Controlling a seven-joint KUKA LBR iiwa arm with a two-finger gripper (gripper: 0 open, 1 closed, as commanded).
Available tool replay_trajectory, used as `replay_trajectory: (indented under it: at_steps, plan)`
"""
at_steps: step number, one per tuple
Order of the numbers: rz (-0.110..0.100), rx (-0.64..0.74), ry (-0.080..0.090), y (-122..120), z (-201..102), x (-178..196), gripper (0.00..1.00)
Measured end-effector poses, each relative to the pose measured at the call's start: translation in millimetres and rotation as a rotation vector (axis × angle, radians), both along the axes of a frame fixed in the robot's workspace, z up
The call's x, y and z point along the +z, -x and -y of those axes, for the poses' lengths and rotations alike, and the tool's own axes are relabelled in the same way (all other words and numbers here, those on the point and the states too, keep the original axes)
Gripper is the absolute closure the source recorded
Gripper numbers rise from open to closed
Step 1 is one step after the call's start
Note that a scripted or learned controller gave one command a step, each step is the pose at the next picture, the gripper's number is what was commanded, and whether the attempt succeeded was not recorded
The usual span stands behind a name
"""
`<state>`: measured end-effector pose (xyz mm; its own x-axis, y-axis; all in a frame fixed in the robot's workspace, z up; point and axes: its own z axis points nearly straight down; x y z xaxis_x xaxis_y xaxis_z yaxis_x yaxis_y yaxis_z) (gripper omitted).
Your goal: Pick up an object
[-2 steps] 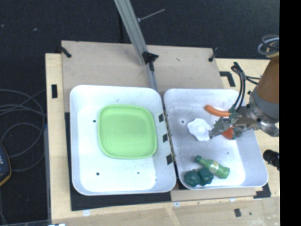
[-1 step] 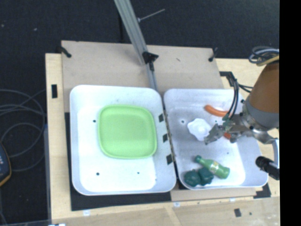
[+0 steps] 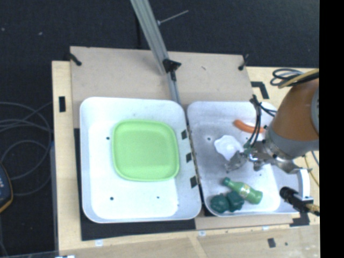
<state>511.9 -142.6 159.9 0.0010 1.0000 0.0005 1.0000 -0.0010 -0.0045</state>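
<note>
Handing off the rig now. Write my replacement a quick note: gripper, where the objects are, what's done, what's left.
Gripper: low over the right bin, beside the white object; nothing visibly between its fingers.
Right bin objects: white object mid-bin, orange piece behind it, green bottle and dark green lump at the front.
Left bin: green plate.
Done: approach. Left: grasp and lift an object.
</note>
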Motion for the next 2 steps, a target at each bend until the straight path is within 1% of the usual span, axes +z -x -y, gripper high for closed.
replay_trajectory:
  at_steps: [1, 2]
  plan:
    - [0.001, 0.0, 0.0, 1.2, 0.3, -52.1, 0.0]
    - [0.006, -0.001, 0.0, -0.5, 0.7, -39.5, 1.0]
